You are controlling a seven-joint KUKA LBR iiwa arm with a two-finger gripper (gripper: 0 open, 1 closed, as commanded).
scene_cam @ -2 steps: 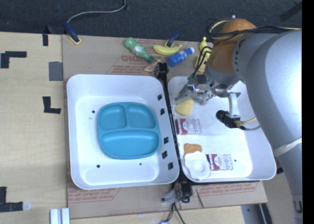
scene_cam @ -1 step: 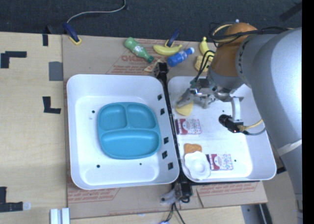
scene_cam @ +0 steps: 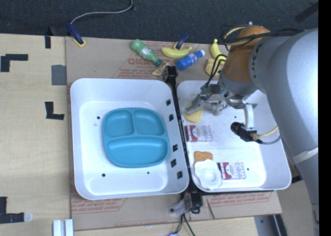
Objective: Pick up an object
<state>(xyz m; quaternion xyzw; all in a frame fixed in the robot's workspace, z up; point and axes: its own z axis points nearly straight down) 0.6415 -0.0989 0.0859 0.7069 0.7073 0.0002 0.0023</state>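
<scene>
Down in the right bin (scene_cam: 269,173) sits the end effector (scene_cam: 199,107), low over the upper left corner, right against a pale yellow wedge-shaped object (scene_cam: 194,115) that lies by the dividing wall. Whether the fingers are clamped or spread, I cannot tell; the metal parts blur together from this angle. The grey arm (scene_cam: 289,85) with its orange band (scene_cam: 240,64) sweeps in from the right of the frame and covers the bin's upper right side.

Room to move: the middle and right floor of that bin lie bare, while the left strip is crowded. Below the wedge comes a small red-and-white packet (scene_cam: 199,134), then an orange-brown piece (scene_cam: 203,156) touching a white lidded cup (scene_cam: 207,174), and beside it another red-and-white packet (scene_cam: 233,170). The print on both packets is too small to read.

Over to the left bin (scene_cam: 85,126): one blue divided plate (scene_cam: 136,137) lies centre, with white floor open all round it.

Beyond the bins' top edge, on the cardboard-covered surface (scene_cam: 103,59), lie a green bottle (scene_cam: 145,52), a yellow banana (scene_cam: 176,51), a blue bottle (scene_cam: 188,60) and another yellow item (scene_cam: 214,50) near the arm. Red lettering on the cardboard is not legible.
</scene>
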